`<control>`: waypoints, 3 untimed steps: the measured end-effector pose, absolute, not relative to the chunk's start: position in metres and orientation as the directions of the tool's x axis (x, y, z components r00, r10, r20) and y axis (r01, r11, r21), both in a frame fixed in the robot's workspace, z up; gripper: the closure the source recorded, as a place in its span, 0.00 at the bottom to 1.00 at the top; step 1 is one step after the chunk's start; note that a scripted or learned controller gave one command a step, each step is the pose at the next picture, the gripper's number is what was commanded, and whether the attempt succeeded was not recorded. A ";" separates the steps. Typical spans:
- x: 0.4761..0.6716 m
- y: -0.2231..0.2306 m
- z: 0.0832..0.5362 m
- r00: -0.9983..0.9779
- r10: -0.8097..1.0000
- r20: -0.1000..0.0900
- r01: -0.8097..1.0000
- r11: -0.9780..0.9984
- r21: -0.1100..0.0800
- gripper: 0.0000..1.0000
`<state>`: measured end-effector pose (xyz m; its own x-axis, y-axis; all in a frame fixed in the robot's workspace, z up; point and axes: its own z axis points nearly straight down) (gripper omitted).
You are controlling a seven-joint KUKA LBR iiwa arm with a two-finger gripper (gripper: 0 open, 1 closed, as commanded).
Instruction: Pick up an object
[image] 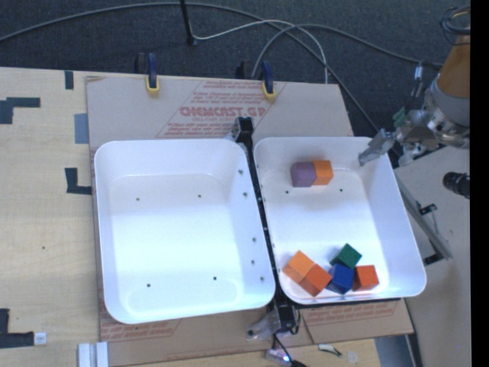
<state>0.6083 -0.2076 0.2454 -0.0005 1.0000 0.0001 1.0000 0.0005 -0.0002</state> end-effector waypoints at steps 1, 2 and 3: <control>0.666 -0.181 0.128 -0.003 1.000 0.003 1.000 0.003 -0.009 0.00; 0.640 -0.185 0.107 -0.086 0.996 -0.003 0.996 0.086 0.012 0.00; 0.655 -0.150 0.095 -0.025 1.000 -0.001 1.000 0.025 0.001 0.00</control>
<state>0.6553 -0.1497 0.0947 -0.0247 0.9997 -0.0013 0.9997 0.0247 0.0005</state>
